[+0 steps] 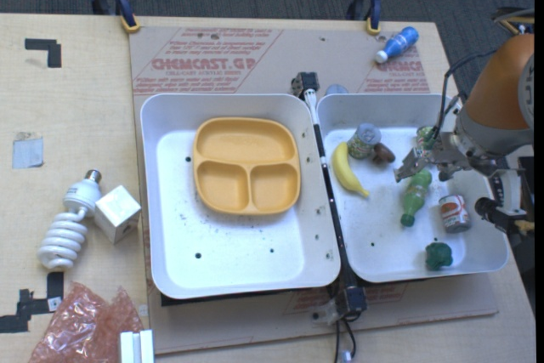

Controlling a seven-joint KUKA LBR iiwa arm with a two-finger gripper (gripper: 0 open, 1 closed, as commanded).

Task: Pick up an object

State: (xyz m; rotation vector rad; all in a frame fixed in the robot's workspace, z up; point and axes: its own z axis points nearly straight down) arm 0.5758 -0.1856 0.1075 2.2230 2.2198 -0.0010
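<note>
The right bin [484, 263] is crowded (banana [347, 170], can [454, 212], broccoli [439, 255]), its near-left floor bare. The gripper [422, 164] hangs just above the green bottle [414, 196]; whether its fingers are parted cannot be told.

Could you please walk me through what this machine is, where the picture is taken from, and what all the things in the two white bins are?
Gladly. The picture comes from one camera fixed above a bench, looking down at a slant. The grey and orange shape at the right is a robot arm; its gripper hangs low over the right bin, just above a green bottle. Whether it has hold of the bottle cannot be told from here.

That bin also holds a banana, a small can, a green broccoli-like piece and a grey-topped jar.

The left bin holds a yellow divided tray.

Outside the bins lie a spiral light bulb, a white cube and a blue and white bottle.
</note>
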